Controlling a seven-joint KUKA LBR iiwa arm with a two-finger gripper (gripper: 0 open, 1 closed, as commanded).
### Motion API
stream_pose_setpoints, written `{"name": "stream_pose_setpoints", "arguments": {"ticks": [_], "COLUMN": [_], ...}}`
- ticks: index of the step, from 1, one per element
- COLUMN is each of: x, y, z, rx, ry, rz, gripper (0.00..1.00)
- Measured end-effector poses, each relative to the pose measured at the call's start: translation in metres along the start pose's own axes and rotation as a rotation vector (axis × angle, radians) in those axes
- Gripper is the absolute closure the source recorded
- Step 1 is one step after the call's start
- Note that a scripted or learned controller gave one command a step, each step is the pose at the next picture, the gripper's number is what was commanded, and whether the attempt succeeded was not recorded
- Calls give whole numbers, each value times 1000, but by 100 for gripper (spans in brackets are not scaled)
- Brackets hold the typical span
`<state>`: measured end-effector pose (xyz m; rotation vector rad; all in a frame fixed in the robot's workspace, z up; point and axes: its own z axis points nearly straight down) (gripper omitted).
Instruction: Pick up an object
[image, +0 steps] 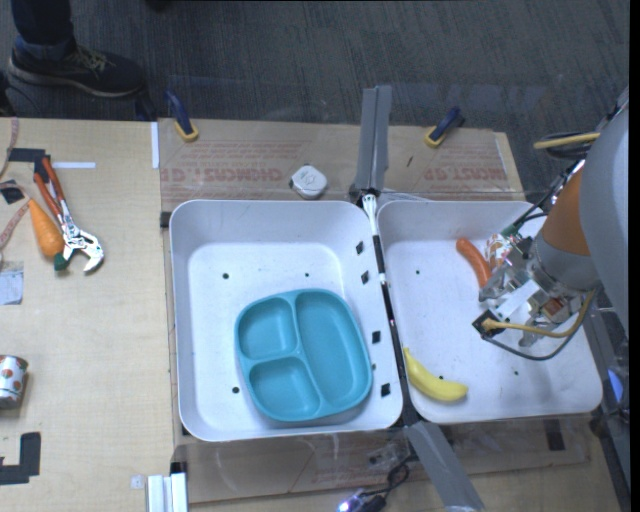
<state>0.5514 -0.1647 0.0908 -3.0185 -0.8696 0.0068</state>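
Carrot (473, 258) in the right bin (560, 400), just beside the gripper (497, 287), is best straddled lengthwise & squeezed w/ care; fingers' state can't be told.

- Two shallow white bins sit side by side on the desk (80, 380): the left bin (200, 300) and the right bin (430, 270).
- A teal divided plate (300, 355) with three compartments lies in the left bin, turned at a slant.
- A yellow banana (433, 381) lies near the right bin's front left corner.
- An orange carrot (473, 258) lies in the right bin toward the back, just beside the arm's tool.
- The grey arm (605, 200) reaches in from the right, and its gripper (500, 300) hangs low over the right bin amid cables.
- On the desk at left lie pliers (65, 225) and an orange piece (45, 228).
- A small round white object (309, 180) rests behind the bins.
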Motion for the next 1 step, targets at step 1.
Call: {"name": "stream_pose_setpoints", "arguments": {"ticks": [1], "x": [-12], "y": [-76], "z": [0], "rx": [2], "ry": [1], "rz": [-67], "gripper": [0]}}
